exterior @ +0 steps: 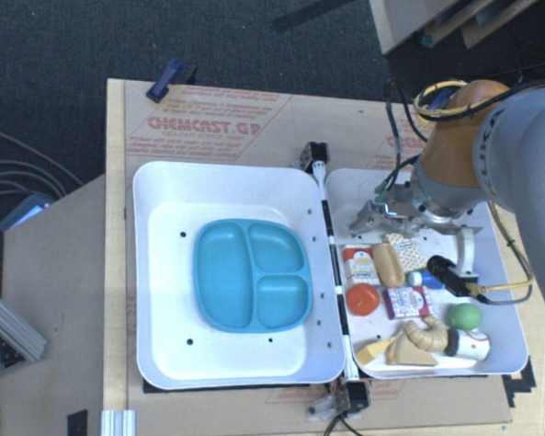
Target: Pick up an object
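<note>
The gripper (pixel 380 216) hangs low over the upper left part of the right shallow white bin (pixel 515 340); whether it is spread or closed cannot be told. Just below it lie a tan bread roll (pixel 388 264), a red round tomato (pixel 362 300) and a green ball (pixel 466 316). In the left white bin (pixel 160 252) lies a blue divided plastic plate (pixel 251 274).

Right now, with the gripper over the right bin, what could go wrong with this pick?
1. The gripper sits above bare floor near the right bin corner, so it may grasp nothing.
2. The bread roll, red round toy and purple packet lie packed together; a grasp could shove neighbours.
3. The green ball may roll if nudged.
</note>
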Robot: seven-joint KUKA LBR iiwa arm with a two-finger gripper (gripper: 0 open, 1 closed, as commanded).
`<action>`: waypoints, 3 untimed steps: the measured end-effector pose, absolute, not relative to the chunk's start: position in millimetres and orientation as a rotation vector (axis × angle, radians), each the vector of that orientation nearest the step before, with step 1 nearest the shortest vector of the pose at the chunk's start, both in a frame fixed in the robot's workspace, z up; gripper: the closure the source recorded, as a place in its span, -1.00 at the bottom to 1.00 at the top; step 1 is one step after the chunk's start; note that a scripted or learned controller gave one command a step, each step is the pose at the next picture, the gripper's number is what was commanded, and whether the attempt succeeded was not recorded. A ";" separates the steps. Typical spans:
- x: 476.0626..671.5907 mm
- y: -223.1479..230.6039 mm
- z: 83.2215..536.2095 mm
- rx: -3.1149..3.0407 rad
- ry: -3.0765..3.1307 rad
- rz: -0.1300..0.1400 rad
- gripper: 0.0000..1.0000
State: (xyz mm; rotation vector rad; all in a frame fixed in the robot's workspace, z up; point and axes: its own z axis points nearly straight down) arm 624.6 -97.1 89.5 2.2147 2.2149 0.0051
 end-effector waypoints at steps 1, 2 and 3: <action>662.6 -95.0 90.0 2.213 2.216 0.008 -1.00; 663.9 -95.9 101.8 2.207 2.212 0.010 1.00; 663.7 -95.7 101.4 2.208 2.213 0.009 -1.00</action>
